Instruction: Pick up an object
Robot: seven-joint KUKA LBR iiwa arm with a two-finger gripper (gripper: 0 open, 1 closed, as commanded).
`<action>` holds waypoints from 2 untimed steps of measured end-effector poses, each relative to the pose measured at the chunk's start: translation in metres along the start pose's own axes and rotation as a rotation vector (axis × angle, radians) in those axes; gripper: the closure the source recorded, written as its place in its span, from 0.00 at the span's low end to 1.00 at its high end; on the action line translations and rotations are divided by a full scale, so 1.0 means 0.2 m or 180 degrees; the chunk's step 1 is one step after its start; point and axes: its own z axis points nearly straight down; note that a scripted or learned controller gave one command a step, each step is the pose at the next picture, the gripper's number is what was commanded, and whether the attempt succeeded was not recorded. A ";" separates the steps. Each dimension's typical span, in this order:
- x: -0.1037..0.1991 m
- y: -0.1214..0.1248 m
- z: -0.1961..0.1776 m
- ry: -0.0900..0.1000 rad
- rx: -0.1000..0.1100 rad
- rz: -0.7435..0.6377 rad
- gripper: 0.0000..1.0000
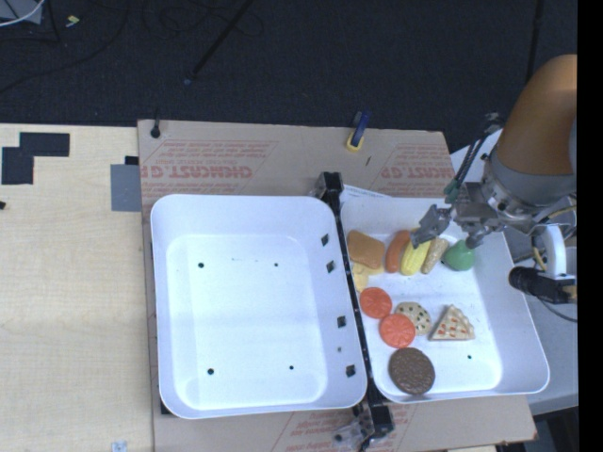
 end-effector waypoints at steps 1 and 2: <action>0.13 0.05 0.71 0.0008 0.0036 -0.0003 0.00; 0.13 0.31 0.76 0.0001 -0.0004 -0.0002 0.00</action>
